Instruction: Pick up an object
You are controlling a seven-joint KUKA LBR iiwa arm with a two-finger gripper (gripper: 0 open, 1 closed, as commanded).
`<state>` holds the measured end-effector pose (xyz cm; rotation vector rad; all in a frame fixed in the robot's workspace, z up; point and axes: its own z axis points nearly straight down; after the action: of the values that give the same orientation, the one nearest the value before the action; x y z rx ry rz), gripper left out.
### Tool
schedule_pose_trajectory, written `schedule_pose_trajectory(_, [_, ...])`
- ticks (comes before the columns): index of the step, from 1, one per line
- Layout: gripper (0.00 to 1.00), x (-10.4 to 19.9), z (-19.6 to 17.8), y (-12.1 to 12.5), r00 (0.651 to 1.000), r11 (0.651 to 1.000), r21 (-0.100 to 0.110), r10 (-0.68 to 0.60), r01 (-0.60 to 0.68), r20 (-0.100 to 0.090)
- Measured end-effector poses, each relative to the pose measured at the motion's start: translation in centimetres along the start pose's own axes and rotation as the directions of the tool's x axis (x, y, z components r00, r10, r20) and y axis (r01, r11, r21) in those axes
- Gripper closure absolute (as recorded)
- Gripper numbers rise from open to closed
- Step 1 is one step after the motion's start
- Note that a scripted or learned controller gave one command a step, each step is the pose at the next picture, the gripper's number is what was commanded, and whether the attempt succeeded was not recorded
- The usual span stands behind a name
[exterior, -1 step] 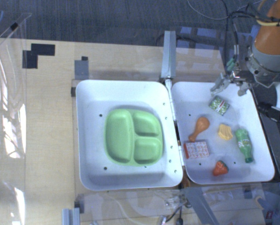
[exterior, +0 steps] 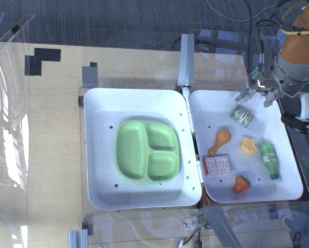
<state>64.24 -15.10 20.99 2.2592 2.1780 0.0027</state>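
Nearest, a red strawberry-shaped toy (exterior: 241,184), then a green plastic bottle (exterior: 268,159). Beyond, a small green-and-white carton (exterior: 242,116) lies below the two-finger gripper (exterior: 257,93), fingers spread, nothing held. Approach stage; next, lower squarely over it.

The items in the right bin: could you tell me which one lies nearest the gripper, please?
The small green-and-white packet at the bin's far end, just below the gripper. The drumstick, yellow piece, green bottle, red-patterned box and strawberry lie farther off.

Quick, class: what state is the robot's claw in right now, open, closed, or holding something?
Claw: open, fingers spread, holding nothing, above the small green packet in the right bin.
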Motion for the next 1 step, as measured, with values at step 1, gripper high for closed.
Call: schedule_pose_trajectory(1, [0.0,-2.03,12.18,2.93,1.0,1.0,-0.005,0.005,-0.005,0.001])
